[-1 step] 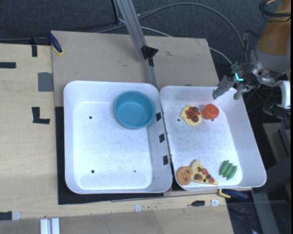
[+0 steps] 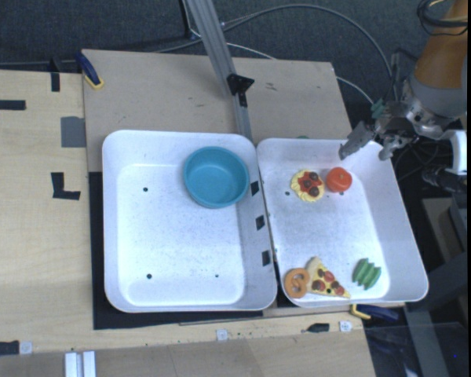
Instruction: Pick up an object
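Note:
My gripper [image 2: 366, 149] hangs over the far right corner of the right bin [image 2: 392, 210], open, with nothing between its fingers. Just below and left of it lies a red tomato-like ball [image 2: 340, 180], and beside that a small round yellow pizza toy [image 2: 308, 185]. Along the near edge of this bin lie an orange ring-shaped toy [image 2: 296, 283], a pizza slice [image 2: 327, 280] and a green pepper-like piece [image 2: 366, 273]. A blue bowl [image 2: 216, 177] stands upright at the far side of the left bin [image 2: 141, 250].
A slanted metal pole [image 2: 220, 49] rises from the far end of the seam between the bins. Cables [image 2: 322, 22] loop behind the right bin. The arm's grey and orange body [image 2: 439, 69] stands at the right edge.

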Available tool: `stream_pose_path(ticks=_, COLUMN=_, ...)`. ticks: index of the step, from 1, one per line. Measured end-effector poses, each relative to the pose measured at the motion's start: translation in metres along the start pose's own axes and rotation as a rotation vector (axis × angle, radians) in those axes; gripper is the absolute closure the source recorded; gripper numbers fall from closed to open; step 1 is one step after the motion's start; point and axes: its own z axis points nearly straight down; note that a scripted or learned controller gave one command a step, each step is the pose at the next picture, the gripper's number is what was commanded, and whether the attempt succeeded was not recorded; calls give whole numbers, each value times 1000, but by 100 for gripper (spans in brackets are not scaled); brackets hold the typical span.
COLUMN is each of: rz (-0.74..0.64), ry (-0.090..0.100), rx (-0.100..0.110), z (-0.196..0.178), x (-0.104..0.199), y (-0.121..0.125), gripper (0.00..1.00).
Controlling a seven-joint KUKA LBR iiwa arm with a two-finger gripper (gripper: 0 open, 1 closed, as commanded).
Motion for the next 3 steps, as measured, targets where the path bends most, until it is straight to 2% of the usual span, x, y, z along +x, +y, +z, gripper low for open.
stream_pose_path(ticks=1, rz=1, ry=1, rx=5, z=59, x=-7, y=-4, gripper=0)
stream_pose_path(ticks=2, rz=0, ry=1, rx=4, z=103, x=-6, y=-1, gripper=0)
stream_pose_path(ticks=3, rz=0, ry=-2, rx=-9, z=137, x=-7, y=2, gripper=0)
